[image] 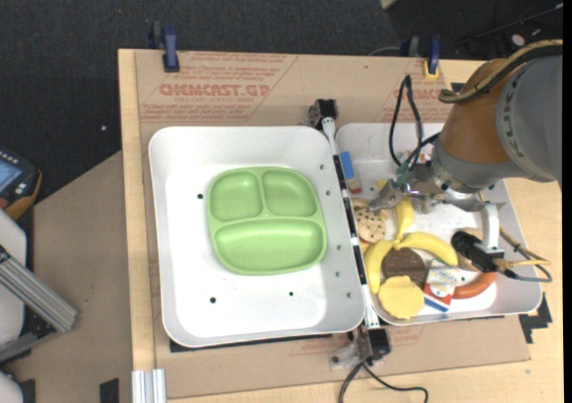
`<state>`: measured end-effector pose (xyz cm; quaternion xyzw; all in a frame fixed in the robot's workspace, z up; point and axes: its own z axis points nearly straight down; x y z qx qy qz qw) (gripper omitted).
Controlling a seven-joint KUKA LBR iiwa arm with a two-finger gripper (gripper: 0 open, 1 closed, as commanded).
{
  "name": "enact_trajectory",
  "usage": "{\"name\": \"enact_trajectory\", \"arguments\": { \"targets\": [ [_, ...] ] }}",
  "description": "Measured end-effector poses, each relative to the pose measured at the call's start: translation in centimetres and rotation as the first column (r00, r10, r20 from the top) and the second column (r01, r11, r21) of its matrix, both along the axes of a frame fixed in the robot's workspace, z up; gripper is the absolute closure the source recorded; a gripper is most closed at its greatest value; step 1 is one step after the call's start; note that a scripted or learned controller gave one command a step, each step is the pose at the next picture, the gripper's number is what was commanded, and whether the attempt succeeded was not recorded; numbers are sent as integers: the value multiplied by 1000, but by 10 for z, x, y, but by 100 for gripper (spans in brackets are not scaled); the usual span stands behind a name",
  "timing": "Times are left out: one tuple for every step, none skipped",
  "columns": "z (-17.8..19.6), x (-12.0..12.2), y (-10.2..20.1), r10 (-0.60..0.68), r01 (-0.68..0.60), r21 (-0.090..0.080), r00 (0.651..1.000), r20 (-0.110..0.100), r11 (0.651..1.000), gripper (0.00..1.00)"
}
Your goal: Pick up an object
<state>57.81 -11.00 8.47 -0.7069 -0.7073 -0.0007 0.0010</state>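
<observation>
Right bin (527, 298): bananas (420, 245), brown disc (407, 263), yellow disc (401, 297), cookies (368, 227), orange piece (478, 285), crowded together.

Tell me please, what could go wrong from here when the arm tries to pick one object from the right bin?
1. The right bin is crowded: the banana, the brown round piece and the yellow round piece touch or overlap, so the tool may catch two things or push one aside.
2. The tool hangs near the bin's left wall, beside the cookie; it may strike the wall.
3. Loose cables by the wrist could snag.
</observation>
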Motion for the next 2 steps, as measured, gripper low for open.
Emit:
{"name": "enact_trajectory", "arguments": {
  "targets": [
    [15,3,0,0,0,-2,1000,11,1000,100],
    [106,44,62,7,-7,-2,1000,12,1000,100]
  ]
}}
